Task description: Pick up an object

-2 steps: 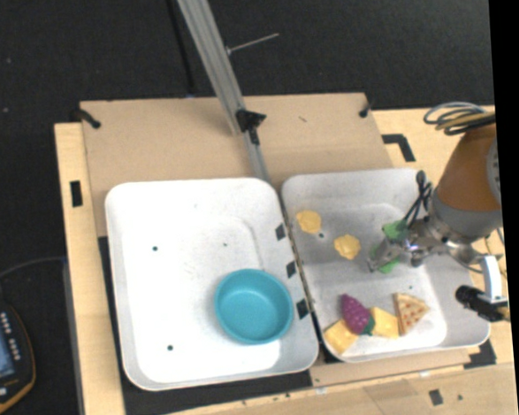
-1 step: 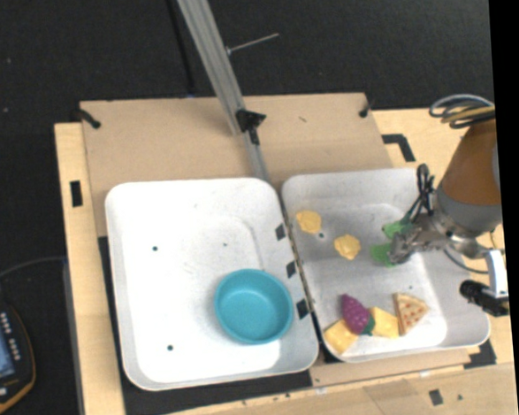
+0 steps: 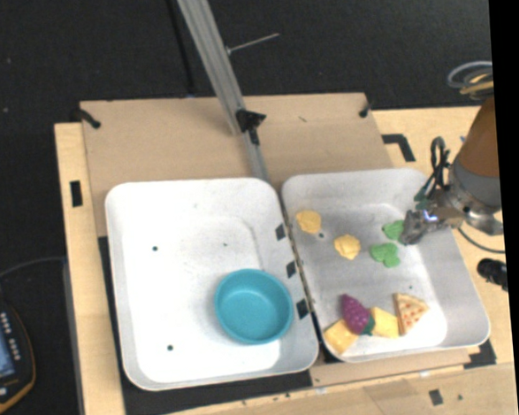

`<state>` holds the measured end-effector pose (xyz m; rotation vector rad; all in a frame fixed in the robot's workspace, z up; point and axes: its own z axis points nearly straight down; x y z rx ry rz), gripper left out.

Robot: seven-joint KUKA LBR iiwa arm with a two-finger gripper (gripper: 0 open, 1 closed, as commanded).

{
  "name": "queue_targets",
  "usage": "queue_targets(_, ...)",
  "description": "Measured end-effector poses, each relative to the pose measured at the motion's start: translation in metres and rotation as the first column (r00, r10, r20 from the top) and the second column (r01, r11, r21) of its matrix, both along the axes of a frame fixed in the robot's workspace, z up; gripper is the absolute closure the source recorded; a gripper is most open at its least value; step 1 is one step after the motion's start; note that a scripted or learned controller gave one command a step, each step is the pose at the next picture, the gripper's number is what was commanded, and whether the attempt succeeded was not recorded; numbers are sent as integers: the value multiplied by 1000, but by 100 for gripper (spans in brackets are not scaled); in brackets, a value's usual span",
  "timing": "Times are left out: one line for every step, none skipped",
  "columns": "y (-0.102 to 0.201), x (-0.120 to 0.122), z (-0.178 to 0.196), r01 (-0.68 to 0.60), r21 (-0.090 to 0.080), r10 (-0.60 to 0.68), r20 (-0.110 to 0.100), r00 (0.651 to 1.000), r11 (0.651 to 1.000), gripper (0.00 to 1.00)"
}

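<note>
1. Worktop: two shallow white bins lie side by side. The left bin carries a blue bowl at lower centre of the frame. The right bin carries the small toy pieces.
2. Right bin contents: a yellow piece and a second yellow piece in its upper middle. Two green pieces lie near the arm, one just beside the pincer, the other slightly below it. A purple piece, two yellow blocks and an orange pizza slice cluster at the lower edge.
3. Pincer: low over the right bin at right of frame, at the upper green piece. Whether it is open, closed or gripping cannot be told; nothing is seen held.
4. Handling, as judged: the pieces look like light, stiff, smooth plastic, apt to slip or skid on the bin floor. The green piece nearest the pincer is the likely target; take it across its narrow width, centred, from above.
5. Risk, as judged: the clustered lower pieces touch one another and would crowd a grasp.
</note>
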<state>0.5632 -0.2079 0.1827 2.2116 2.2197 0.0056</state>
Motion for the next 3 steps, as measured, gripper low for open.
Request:
queue_targets(-2, 2, 55, 0, 0, 0, 0, 1000, 1000, 100)
queue_targets(-3, 2, 38, 2, 1, -2, -9, 1000, 1000, 100)
queue_targets(49, 9, 48, -4, 5, 4, -7, 1000, 1000, 100)
